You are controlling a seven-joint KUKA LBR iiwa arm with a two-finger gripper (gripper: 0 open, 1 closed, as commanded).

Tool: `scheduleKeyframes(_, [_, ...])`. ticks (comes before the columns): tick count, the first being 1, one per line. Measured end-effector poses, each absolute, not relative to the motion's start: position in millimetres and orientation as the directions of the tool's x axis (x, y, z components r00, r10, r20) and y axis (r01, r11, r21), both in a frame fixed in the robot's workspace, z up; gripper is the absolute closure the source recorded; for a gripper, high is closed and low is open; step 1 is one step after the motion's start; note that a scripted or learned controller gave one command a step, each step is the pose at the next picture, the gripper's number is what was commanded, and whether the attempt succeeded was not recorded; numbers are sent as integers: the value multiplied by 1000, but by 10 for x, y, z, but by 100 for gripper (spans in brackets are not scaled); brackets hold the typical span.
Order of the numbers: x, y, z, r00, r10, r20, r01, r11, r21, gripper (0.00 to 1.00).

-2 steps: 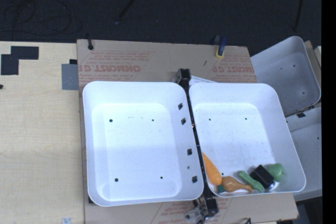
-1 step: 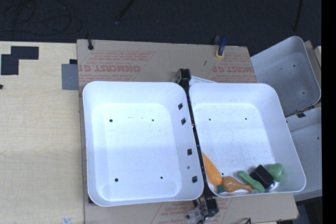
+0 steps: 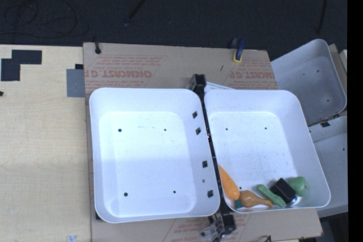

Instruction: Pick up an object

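— What have you got to pick from?

— From my screen, a small huddle of things in the near right corner of the right bin (image 3: pixel 256 94). An orange carrot-shaped piece (image 3: pixel 228 183) lies slantwise against the bin's left wall, its thin end pointing up the bin. Just beside its lower end is a tan lumpy piece (image 3: pixel 253 198). Next comes a long green piece (image 3: pixel 270 194), lying slantwise and touching a black block (image 3: pixel 283 190). A rounded green piece (image 3: pixel 298 183) sits right behind the block, close to the bin's right wall. They're crowded; I can't tell which overlap and which only touch.

— And the other bin?

— The left bin (image 3: pixel 146 94) shows me plain white floor with a few small dark dots, the same dots as in the right one. The two bins sit edge to edge, with a row of small black clips (image 3: pixel 197 115) along the seam.

— What are they standing on?

— A sheet of brown cardboard (image 3: pixel 130 68) with red printing, upside down from where I'm watching. A blue and yellow clamp (image 3: pixel 238 51) grips its far edge. The cardboard lies on a pale wooden bench (image 3: pixel 39 144), which carries some dark squares (image 3: pixel 21 63) at the left.

— The room?

— Behind the bench I see dark floor (image 3: pixel 181 3) with cables trailing across it. To the right of the bins there are grey metal panels (image 3: pixel 315 73), tilted.
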State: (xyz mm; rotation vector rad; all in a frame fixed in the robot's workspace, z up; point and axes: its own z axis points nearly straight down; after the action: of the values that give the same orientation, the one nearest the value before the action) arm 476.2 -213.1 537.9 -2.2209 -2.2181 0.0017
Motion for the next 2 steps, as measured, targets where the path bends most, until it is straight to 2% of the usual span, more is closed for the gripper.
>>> scheduleKeyframes(2, [4763,-2127,4784,1,1000,1,1000,-1,-5,100])
